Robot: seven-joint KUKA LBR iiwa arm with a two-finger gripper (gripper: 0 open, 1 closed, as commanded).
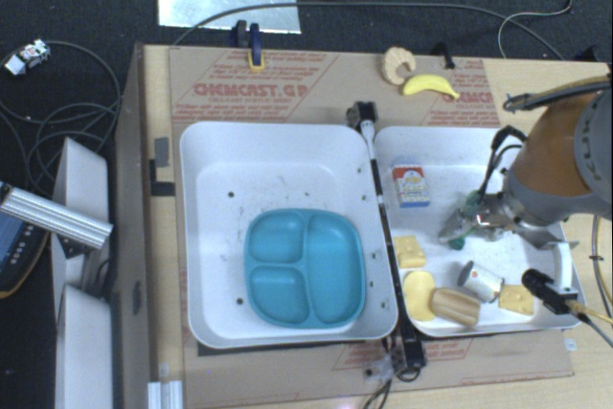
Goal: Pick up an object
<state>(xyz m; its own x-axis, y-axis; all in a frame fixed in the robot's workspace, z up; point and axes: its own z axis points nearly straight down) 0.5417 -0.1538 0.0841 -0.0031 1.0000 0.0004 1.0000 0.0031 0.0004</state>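
Note the arm at the right: you see a broad, rounded orange band, shading to a duller brown along its lower side. Below the band, the wrist section is a smooth grey cylinder with a lighter rim. A black cable loops out from the band's left side and runs down toward the wrist. At the wrist's end you find the tool, a small metallic grey assembly with green and dark parts; its detail is too blurred for you to resolve.
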